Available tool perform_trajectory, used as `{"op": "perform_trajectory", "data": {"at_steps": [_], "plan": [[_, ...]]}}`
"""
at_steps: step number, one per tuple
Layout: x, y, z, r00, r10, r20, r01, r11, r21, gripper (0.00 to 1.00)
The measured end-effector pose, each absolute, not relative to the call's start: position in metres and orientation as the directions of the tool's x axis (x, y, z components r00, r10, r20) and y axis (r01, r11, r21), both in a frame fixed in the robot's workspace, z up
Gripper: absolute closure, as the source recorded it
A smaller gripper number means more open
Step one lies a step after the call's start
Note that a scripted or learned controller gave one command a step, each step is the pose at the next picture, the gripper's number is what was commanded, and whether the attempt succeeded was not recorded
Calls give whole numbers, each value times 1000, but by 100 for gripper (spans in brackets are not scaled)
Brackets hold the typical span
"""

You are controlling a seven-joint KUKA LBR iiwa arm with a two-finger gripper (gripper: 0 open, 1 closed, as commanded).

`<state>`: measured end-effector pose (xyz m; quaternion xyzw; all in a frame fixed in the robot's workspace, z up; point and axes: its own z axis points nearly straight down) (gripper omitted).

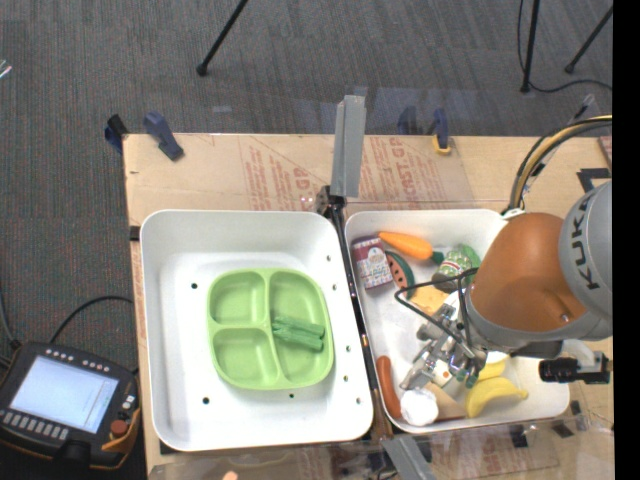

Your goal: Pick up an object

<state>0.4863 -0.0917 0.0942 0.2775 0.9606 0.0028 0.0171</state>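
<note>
My gripper (434,370) is low inside the right bin (520,223), near its front, under the orange wrist band. Just in front of it lie a white egg-shaped object (419,407) and a red sausage (388,385); a yellow banana (493,396) lies to its right. Behind it are a yellow cheese wedge (430,299), a watermelon slice (400,269), a purple can (371,263), an orange carrot (405,245) and a green can (457,262). The arm hides part of the bin's right side. Nothing shows as held.
The left bin (175,268) holds a green divided plate (240,318) with a green piece (298,331) lying across its right compartments. A grey upright post (348,148) stands behind the seam between the bins. A teach pendant (65,398) sits at lower left.
</note>
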Motion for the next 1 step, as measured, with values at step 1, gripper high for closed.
{"op": "perform_trajectory", "data": {"at_steps": [1], "plan": [[540, -103, 87, -847, 532, -1, 532, 847, 1, 0]]}}
